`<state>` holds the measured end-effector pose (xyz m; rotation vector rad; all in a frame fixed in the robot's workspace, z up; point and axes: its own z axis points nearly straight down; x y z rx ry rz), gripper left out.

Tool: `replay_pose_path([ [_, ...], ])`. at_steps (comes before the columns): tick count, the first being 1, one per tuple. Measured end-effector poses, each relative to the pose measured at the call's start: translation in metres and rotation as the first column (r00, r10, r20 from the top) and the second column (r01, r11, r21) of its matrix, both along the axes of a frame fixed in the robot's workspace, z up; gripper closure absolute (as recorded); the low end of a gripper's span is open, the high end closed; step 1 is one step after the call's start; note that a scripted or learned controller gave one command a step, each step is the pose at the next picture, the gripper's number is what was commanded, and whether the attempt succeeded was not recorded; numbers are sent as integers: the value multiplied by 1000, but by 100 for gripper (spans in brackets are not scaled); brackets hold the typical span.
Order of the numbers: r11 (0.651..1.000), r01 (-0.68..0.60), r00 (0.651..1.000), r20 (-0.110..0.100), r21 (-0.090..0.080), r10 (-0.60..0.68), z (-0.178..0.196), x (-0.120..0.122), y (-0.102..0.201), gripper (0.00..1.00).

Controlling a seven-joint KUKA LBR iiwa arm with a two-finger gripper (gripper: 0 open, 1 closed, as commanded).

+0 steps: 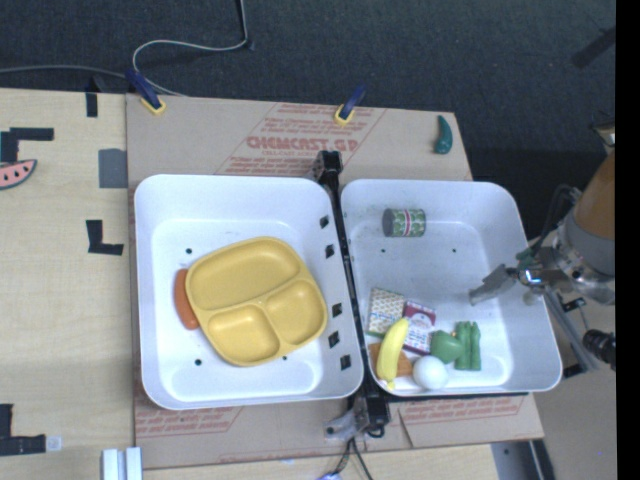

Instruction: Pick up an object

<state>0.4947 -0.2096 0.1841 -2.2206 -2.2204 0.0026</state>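
camera view looks down at a slant on a worktop (pixel 60 298) with a brown cardboard sheet (pixel 290 138) under two shallow white bins set side by side. the left bin (pixel 160 218) holds a yellow divided plate (pixel 255 298), tilted a little, with an orange thing (pixel 185 300) peeking from under its left edge. the right bin (pixel 470 203) holds a small green-labelled can (pixel 404 223) lying on its side near the far wall, well apart from a cluster in the near corner: a flat printed packet (pixel 387 310), a banana (pixel 392 346) lying across it, a white egg-like ball (pixel 431 372) just beside the banana's near end, and a green toy (pixel 462 346) right of that. the hand (pixel 497 283) reaches in over the bin's right rim, above bare bin floor between the can and the cluster, touching none of them; whether it is spread or closed i cannot tell. a small green thing (pixel 443 134) lies on the cardboard beyond the right bin.
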Motion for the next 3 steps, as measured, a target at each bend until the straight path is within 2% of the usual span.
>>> replay_pose_path([
  [1, 1000, -1, 1000, 7, 0, 1, -96, 14, 27, 0],
  [2, 1000, 0, 1000, 13, -2, 0, -96, -8, 79, 0],
  [3, 1000, -1, 1000, 8, -3, 1, -98, 39, 103, 0],
])
